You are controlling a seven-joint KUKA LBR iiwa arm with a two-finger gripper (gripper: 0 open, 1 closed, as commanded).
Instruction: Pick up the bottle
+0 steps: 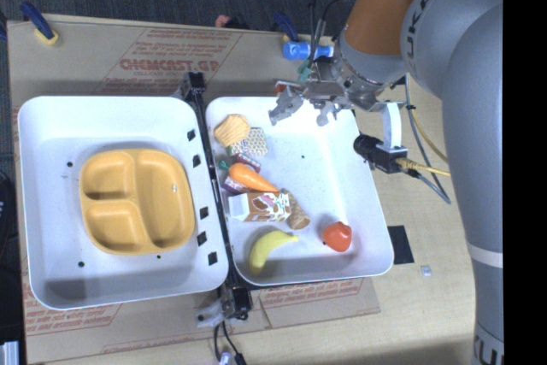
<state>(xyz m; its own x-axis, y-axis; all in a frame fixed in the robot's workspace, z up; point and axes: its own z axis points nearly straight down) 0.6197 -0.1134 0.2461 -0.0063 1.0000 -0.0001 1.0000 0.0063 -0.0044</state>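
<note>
Gripper (303, 108) fingers spread, holding nothing, over right bin's (359, 184) far edge; no clear bottle visible, items like carrot (250, 177) lie toward the near-left.

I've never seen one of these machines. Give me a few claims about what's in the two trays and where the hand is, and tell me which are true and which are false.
1. The yellow plate lies in the left bin. True.
2. The banana lies on the yellow plate. False: it lies in the right bin, near the front edge.
3. The hand hangs over the far end of the right bin. True.
4. The hand holds the carrot. False: the carrot lies on the bin floor, apart from the hand.
5. The red tomato lies to the right of the banana. True.
</note>
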